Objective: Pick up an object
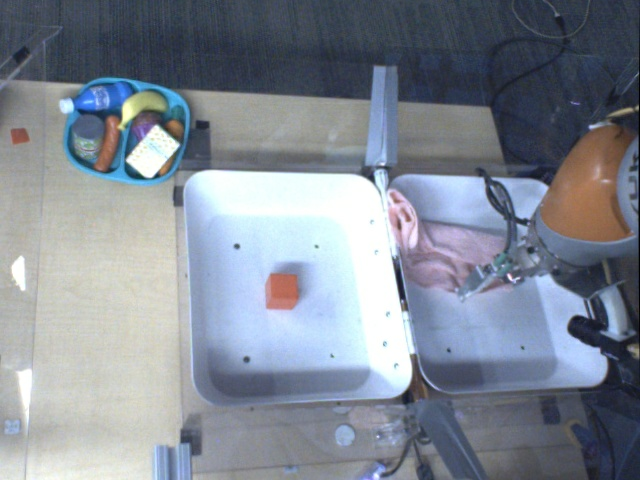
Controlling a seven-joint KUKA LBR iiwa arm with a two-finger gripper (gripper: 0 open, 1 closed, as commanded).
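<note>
A: What sat on the bench (100,298)?
B: Two bins. The left bin (290,368) held an orange block (283,291); the right bin (500,368) held a pink cloth (430,253).
A: And the gripper (480,280)?
B: Low beside the cloth's right edge; whether it gripped anything, I couldn't tell.

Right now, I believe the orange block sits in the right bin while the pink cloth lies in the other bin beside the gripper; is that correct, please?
Not quite: the bins are swapped. In the camera view the orange block sits in the left bin, and the pink cloth lies in the right bin, beside the gripper.
</note>
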